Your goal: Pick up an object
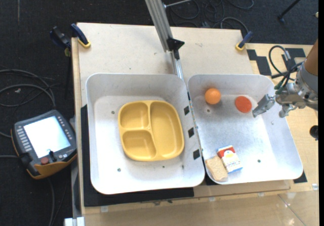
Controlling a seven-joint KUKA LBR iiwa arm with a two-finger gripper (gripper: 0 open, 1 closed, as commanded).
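**Gripper at right bin's far-right rim, nothing held**

Desk (pixel 131 50) carries two shallow white bins side by side. Left bin (pixel 101 93) holds a yellow divided tray (pixel 151 130), three compartments, lying flat near the bin's middle.

Right bin (pixel 276 144) holds four things. Orange ball (pixel 213 96) sits in the far part, toward the left wall. Red-orange ball (pixel 243 103) lies just right of it, the two apart, not touching. In the near-left corner, a small red-and-white carton (pixel 230 158) with a blue edge rests beside a tan, sponge-like block (pixel 216 168); these two touch or nearly so.

Arm comes in from the right. Gripper (pixel 274 106) hovers over the right bin's far-right rim, just right of the red-orange ball. Fingers (pixel 262 105) spread apart, one reaching left toward the ball, the other nearer the rim. Nothing between them. Whether the left finger touches the ball cannot be told; a thin gap seems to show.

Off the desk to the left, a teach pendant (pixel 44 141) with a lit screen lies on the dark floor (pixel 30 43) among cables.
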